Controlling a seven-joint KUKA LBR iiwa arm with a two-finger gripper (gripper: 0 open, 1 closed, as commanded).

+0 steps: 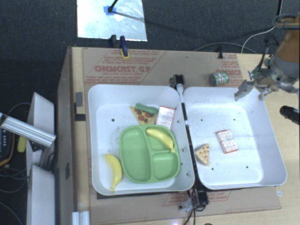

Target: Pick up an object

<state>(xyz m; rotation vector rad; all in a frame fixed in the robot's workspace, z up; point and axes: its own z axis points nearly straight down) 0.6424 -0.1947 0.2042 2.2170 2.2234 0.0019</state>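
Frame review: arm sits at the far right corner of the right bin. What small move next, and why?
Probably swing the gripper toward the small red-and-white box and lower it: the box lies flat and apart from the pizza slice toy in the right bin, while the gripper hangs over the bin's far rim.

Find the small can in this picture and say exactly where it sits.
The can lies on its side on the cardboard beyond the right bin, near its far-left corner.
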